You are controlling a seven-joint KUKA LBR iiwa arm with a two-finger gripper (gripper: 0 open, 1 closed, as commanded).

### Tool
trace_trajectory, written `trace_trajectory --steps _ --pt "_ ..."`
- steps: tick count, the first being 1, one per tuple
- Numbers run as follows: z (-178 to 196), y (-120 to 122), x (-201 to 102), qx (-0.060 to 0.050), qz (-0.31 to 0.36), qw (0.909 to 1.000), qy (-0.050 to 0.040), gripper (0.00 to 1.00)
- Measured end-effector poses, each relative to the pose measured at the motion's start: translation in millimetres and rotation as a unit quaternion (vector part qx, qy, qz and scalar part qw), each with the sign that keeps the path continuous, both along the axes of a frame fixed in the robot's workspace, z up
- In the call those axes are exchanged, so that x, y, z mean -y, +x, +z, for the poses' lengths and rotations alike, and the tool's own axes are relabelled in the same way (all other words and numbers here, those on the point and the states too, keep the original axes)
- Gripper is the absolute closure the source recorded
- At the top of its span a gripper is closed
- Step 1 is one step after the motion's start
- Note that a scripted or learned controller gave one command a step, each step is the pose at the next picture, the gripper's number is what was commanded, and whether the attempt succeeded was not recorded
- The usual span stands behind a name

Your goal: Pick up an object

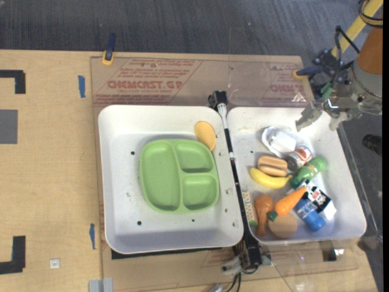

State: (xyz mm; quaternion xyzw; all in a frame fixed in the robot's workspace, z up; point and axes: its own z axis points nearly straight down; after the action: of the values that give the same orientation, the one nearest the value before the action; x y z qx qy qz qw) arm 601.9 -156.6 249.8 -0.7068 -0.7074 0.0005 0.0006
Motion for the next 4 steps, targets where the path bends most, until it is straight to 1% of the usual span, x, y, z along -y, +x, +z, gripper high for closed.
trace_trajectory --steps 1,2,3,4 --pt "-131 -15 -10 0.004 0.002 1.0000 -0.0012 0.00" --pt "-161 40 -6 -0.001 0.042 0.9991 -0.0009 0.00" --pt "-162 60 3 -0.019 -0.078 0.9968 0.0025 0.00" --pt "-150 62 3 -0.018 -0.077 0.9969 0.0001 1.00"
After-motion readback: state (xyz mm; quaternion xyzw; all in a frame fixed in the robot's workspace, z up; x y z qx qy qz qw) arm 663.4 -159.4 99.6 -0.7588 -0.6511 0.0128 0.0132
